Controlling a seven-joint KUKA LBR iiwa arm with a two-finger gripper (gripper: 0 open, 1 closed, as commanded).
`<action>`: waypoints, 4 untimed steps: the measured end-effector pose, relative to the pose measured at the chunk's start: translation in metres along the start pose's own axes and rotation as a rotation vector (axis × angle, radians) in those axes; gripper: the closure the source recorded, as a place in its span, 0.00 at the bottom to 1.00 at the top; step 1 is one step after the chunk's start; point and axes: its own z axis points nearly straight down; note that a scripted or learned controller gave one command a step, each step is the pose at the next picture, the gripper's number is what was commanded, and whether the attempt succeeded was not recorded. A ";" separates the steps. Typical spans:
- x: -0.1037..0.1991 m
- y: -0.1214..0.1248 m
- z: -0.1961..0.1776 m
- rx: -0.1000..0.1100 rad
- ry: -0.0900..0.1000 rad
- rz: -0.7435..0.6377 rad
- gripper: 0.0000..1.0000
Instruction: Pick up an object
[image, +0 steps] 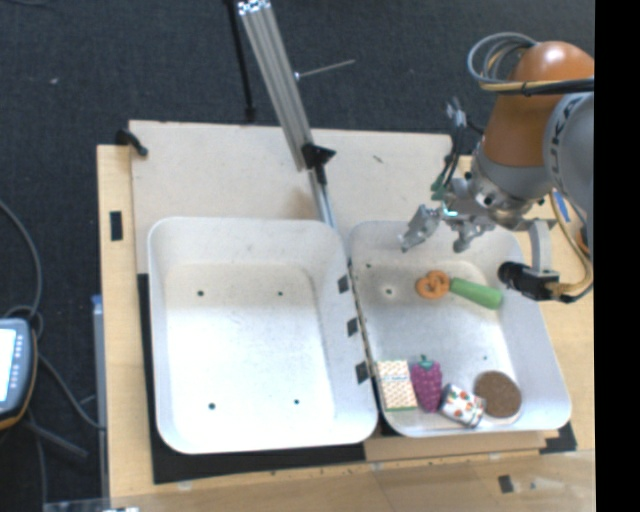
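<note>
hovering jaws (441, 236) look spread wide, seemingly empty, above the carrot (459, 289).

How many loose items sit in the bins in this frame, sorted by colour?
Orange and green: 1, the carrot-shaped toy
Cream/yellow: 1, the patterned block
Magenta: 1, the small item
White with red spots: 1, the small item
Brown: 1, the round disc
Total: 5, all in the right bin. Gripper hovers open above its far edge.
</note>
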 end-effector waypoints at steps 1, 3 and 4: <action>0.000 0.001 -0.003 -0.005 -0.001 -0.001 0.00; -0.003 0.000 0.102 0.001 -0.003 0.006 0.00; -0.005 0.000 0.127 -0.002 -0.004 0.006 0.00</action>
